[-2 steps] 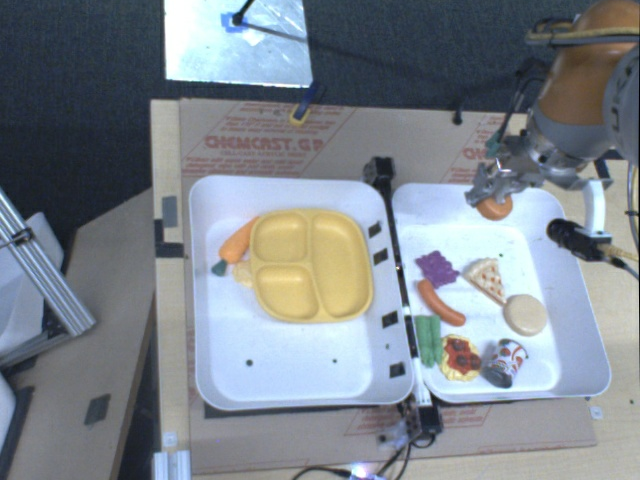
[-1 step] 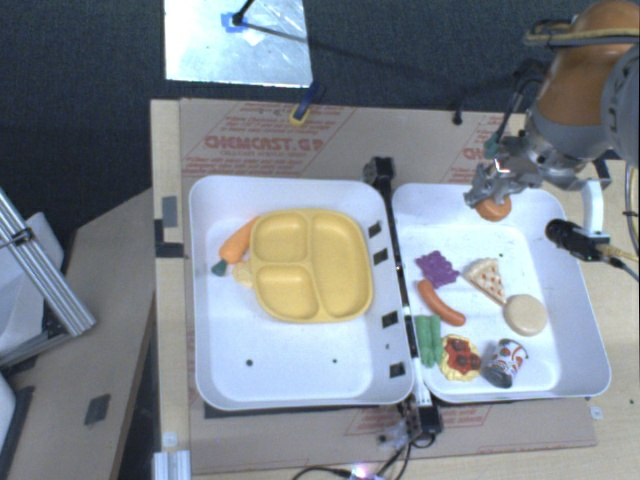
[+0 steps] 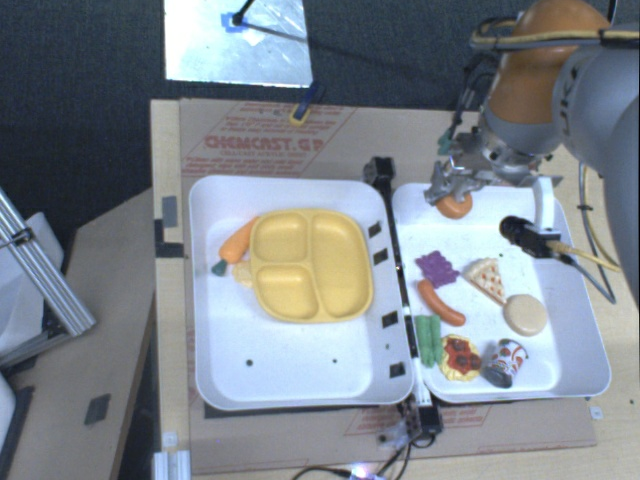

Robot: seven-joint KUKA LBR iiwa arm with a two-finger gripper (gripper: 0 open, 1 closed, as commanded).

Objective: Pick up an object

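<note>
The gripper (image 3: 453, 190) is down at the far end of the right bin (image 3: 590, 368), right on top of a small orange piece (image 3: 456, 207). Can't tell whether it's clamped. Nothing looks lifted yet, so the actual pickup is still left.

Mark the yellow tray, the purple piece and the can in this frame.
yellow tray (image 3: 352, 230): camera view, bare upper right compartment.
purple piece (image 3: 437, 268): camera view, its middle.
can (image 3: 503, 361): camera view, its side wall.
</note>
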